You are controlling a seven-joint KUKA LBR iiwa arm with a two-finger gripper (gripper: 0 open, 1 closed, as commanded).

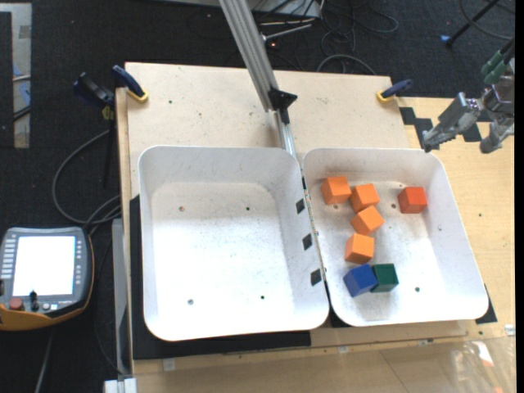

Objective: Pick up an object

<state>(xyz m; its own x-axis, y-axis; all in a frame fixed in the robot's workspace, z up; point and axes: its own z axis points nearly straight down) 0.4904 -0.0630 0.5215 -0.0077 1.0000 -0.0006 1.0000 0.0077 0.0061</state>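
Hovering outside rt bin (458, 219), claw (467, 129) state unclear; blocks (364, 219) clustered inside.

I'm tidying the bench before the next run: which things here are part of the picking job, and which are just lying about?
Job: two-finger gripper; orange cubes; red-orange cube; blue cube; green cube; right white bin.

Lying about: left white bin; handheld control pendant; clamps.

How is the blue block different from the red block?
The blue block is blue; the red block is red-orange. The blue block touches a green block; the red block sits apart from the others. The blue block lies near the bin's front; the red block lies farther back. Both are small cubes in the right bin.
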